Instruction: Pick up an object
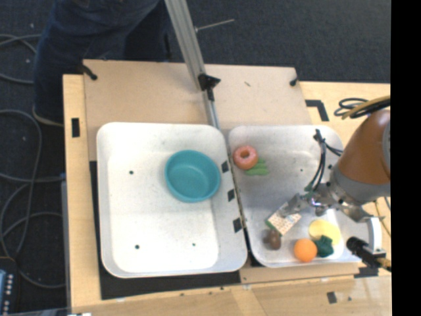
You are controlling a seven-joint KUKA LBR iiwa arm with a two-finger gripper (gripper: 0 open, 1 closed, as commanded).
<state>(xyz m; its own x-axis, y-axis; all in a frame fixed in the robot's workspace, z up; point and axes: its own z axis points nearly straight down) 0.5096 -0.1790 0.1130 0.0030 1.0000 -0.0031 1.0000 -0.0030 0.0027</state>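
My end effector (294, 210) hangs over the right bin (276, 143); its grip I cannot tell. Tan worktop (151, 91), dark carpet (296, 25) beyond.

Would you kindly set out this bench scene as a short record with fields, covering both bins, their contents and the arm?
left bin: holds a teal bowl
right bin: pink ring beside a green piece near the top left; patterned block, brown ball, orange ball, yellow item and dark green item along the near side
arm: reaches in from the right
gripper: low over the patterned block; grasp unclear
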